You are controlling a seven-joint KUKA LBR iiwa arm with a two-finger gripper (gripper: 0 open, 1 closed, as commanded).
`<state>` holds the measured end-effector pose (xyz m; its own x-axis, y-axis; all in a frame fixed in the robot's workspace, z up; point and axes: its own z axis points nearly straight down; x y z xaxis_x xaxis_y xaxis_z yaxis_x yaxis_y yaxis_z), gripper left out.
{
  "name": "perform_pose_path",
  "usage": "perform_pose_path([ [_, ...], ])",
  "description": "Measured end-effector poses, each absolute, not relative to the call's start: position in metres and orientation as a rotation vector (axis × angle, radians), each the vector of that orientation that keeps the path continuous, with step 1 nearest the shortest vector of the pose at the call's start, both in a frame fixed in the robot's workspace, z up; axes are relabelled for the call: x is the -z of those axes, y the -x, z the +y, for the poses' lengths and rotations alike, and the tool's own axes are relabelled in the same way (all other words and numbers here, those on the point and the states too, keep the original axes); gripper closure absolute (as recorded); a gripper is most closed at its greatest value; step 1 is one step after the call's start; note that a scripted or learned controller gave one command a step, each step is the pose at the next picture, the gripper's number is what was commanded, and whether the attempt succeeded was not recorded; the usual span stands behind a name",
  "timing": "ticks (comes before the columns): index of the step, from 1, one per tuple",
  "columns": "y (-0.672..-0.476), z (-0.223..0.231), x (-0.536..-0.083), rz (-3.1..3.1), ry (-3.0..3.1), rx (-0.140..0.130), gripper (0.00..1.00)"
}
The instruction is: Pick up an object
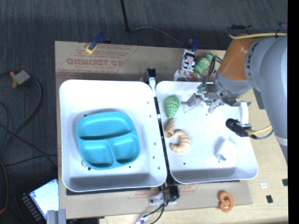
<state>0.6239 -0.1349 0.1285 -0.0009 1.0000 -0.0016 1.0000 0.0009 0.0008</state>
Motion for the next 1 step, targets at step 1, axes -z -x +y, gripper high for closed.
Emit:
perform_pose_path([
  [1, -0.5629, -0.1362, -0.1526, 2.221, -2.222, 0.002, 0.0],
])
